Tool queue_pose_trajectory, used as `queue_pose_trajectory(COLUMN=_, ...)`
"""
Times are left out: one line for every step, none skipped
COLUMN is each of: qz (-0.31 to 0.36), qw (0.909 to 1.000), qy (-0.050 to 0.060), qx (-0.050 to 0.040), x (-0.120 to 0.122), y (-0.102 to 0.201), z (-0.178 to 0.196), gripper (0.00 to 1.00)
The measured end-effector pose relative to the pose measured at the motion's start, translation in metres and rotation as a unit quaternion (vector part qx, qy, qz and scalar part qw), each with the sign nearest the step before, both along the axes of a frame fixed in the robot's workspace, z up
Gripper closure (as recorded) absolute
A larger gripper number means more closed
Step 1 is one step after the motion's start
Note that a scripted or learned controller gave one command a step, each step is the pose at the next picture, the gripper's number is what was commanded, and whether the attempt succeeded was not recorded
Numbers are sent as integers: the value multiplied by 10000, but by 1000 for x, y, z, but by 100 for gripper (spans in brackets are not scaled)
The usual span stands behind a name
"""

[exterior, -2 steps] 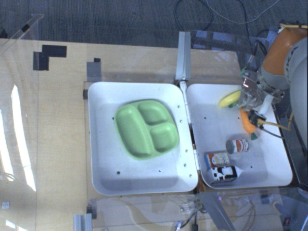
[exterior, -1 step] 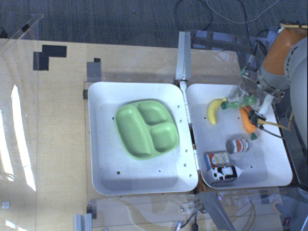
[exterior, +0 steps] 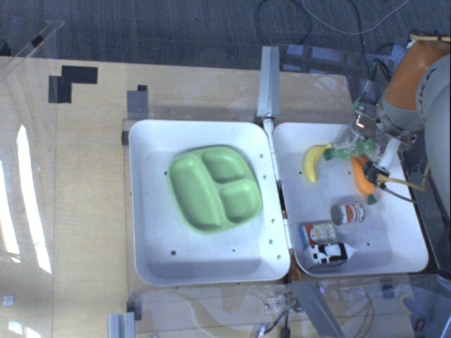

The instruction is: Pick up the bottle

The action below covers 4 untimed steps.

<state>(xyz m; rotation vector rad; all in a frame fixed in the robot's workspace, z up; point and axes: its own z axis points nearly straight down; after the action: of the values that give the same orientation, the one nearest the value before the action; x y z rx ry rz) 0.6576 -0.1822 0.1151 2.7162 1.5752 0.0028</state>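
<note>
Dark carpet lay behind the pale wooden bench (exterior: pixel 84 210), where you had two white bins side by side. Your left bin (exterior: pixel 151 259) held a green divided plate (exterior: pixel 214 188), lying flat near its middle. Your right bin (exterior: pixel 402 248) held the rest: a banana (exterior: pixel 312 162) toward the back left, a carrot (exterior: pixel 362 177) near the right wall, a small can (exterior: pixel 348 213) on its side below the carrot, and a carton (exterior: pixel 324 242) at the front. The bottle (exterior: pixel 350 148), clear with a green end, lay on its side at the back of that bin, between the banana and the carrot. Your arm (exterior: pixel 416 76) reached in from the right, and the gripper (exterior: pixel 366 134) sat low right over the bottle's far end. I could not tell how wide the pincer stood, nor whether it had hold of the bottle.
</note>
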Motion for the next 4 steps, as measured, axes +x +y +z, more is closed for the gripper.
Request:
queue_pose_trajectory(qz=0, qw=10000, qy=0, qx=0, x=0, y=0, z=0, gripper=0)
queue_pose_trajectory(qz=0, qw=10000, qy=0, qx=0, x=0, y=0, z=0, gripper=0)
queue_pose_trajectory(qz=0, qw=10000, qy=0, qx=0, x=0, y=0, z=0, gripper=0)
queue_pose_trajectory(qz=1019, qw=9948, qy=-16, qx=-1, x=15, y=-15, z=-24, gripper=0)
